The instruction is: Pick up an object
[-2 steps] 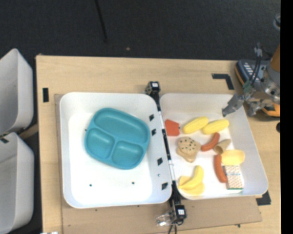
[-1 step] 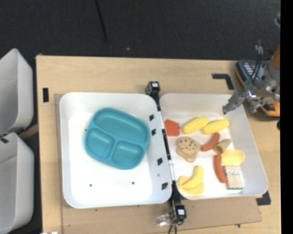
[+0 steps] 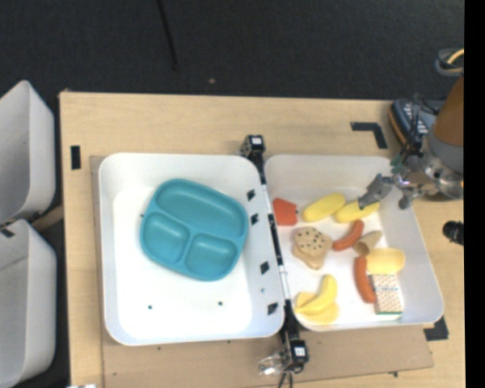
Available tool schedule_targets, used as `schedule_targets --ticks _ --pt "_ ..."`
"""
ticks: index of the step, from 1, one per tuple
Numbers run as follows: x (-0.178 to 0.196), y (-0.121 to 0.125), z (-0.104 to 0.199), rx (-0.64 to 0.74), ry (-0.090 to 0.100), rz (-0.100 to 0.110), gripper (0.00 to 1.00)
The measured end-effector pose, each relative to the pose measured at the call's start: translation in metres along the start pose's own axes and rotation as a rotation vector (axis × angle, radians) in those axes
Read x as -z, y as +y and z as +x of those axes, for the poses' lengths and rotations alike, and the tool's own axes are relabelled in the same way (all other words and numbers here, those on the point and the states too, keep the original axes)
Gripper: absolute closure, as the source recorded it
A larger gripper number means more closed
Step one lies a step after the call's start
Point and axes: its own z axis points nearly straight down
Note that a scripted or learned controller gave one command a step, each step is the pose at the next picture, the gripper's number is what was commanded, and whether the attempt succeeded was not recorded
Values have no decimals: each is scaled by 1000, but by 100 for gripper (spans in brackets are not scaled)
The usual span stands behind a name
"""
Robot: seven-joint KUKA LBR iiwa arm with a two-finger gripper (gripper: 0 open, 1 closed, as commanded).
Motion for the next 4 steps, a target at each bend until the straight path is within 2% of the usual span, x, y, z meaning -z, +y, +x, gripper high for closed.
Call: schedule_targets --ticks 1,2,3,4 --pt "-55 -1 9 2 0 -1 0" --pt "-90 -1 9 0 -1 -3 0" --pt "-78 0 8 0 -2 -6 100" --pt "-19 -6 3 -3 -2 -12 100"
